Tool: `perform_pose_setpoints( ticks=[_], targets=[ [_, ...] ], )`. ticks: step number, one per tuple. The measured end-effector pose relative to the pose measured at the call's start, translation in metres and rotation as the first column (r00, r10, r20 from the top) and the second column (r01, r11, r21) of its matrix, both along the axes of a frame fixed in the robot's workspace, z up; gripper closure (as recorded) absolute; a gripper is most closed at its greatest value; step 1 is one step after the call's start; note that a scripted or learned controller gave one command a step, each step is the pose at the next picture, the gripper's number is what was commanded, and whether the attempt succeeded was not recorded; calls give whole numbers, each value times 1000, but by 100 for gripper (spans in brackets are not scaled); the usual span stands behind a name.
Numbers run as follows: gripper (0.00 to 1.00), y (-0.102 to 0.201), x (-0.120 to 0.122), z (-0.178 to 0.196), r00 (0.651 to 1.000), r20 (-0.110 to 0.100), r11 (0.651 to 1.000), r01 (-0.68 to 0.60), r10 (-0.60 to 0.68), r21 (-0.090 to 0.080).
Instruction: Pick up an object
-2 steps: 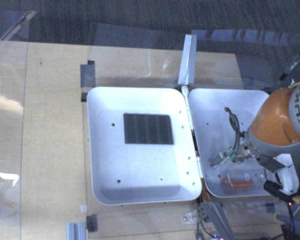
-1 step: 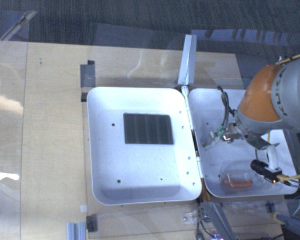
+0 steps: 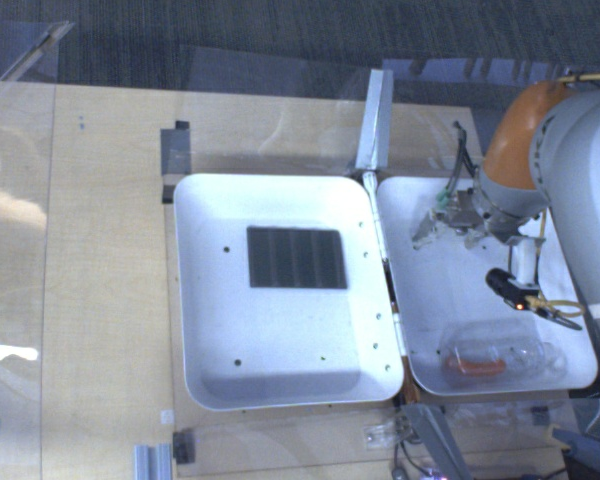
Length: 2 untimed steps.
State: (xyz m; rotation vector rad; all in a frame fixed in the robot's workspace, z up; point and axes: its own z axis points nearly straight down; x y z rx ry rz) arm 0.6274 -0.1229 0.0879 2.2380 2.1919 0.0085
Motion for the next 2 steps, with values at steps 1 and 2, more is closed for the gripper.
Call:
perform_pose_setpoints(
  ticks=[1,2],
  targets=[
    [0,28,17,73,979,-2,979,-205,205,-1],
    [0,-34,-37,130,985,-2,985,170,-170,1]
  ],
)
